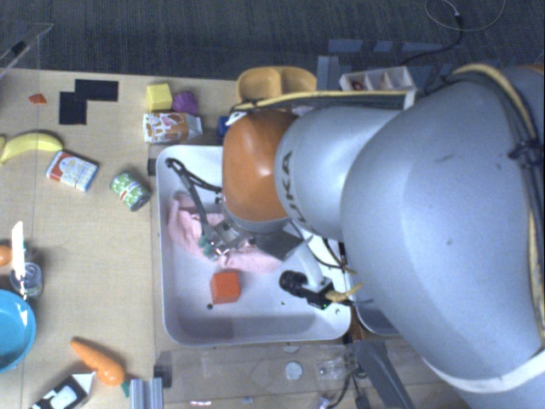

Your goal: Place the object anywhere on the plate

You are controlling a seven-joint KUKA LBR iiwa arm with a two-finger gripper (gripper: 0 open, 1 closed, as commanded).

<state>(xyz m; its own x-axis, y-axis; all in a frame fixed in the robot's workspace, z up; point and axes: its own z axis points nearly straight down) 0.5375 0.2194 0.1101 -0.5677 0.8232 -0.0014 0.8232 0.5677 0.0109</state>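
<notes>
My gripper (213, 245) is low inside the white bin (183, 326), right over a pink soft object (183, 221) that lies against the bin's left wall. An orange-red cube (226, 288) rests on the bin floor just below the gripper, apart from it. The blue plate (13, 331) sits at the far left edge of the bench, only partly in frame. The grey arm with its orange band (255, 173) hides the right half of the bin.
On the bench left of the bin lie a banana (30, 146), a small carton (72, 170), a green can (130, 190), a carrot (98, 360) and a snack box (170, 127). A yellow cube (158, 96) and a purple item (185, 102) sit behind.
</notes>
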